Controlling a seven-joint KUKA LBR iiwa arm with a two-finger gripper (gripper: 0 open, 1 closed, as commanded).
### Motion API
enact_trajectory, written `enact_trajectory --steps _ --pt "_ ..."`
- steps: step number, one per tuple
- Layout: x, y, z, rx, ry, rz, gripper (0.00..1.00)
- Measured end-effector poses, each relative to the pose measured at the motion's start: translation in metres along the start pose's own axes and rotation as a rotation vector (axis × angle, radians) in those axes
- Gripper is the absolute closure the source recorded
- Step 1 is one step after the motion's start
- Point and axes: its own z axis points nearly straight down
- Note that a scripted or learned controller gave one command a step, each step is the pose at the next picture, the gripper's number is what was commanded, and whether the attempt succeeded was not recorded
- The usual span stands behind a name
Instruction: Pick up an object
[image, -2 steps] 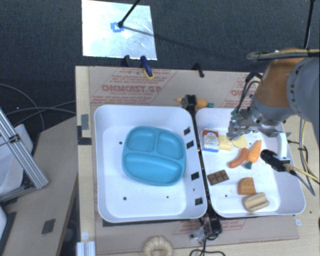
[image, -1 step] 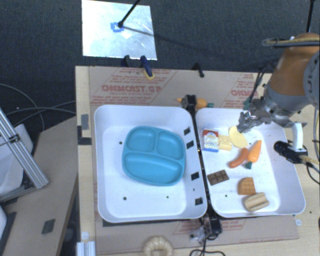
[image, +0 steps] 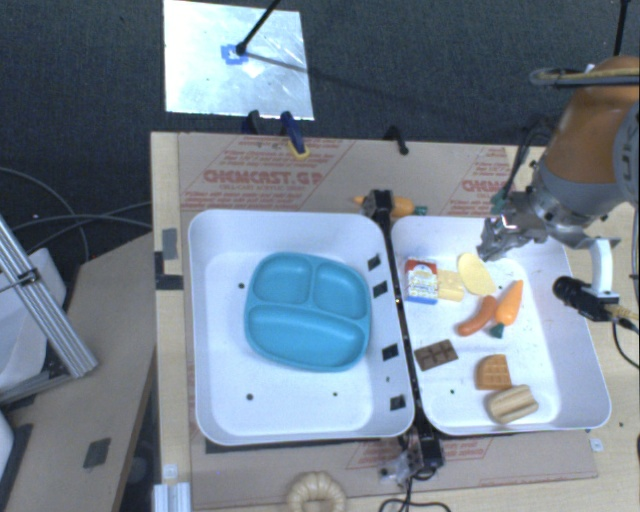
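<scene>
Two white bins side by side: left bin (image: 215, 330) with a blue divided plate (image: 305, 310), right bin (image: 575, 375) with toy food. Gripper (image: 495, 240) low over the right bin's far part, just beside a pale yellow chip (image: 475, 272); openness of its grip impossible to tell, nothing visibly held. Nearby: carrot (image: 510, 300), sausage (image: 477, 315), cheese (image: 451, 287), carton (image: 421, 281); nearer, chocolate (image: 436, 354), waffle (image: 492, 372), bun (image: 511, 403).

Arm (image: 590, 150) reaching in, claw (image: 495, 240) lowered
</scene>
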Motion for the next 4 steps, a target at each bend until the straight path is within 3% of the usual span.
enact_trajectory --steps 2,3,4 --pt "0.1 -0.024 -0.01 0.004 0.002 -0.005 1.0" --pt "0.153 -0.021 0.002 0.004 0.002 -0.005 1.0" --pt "0.181 -0.028 -0.008 0.002 0.002 -0.004 1.0"
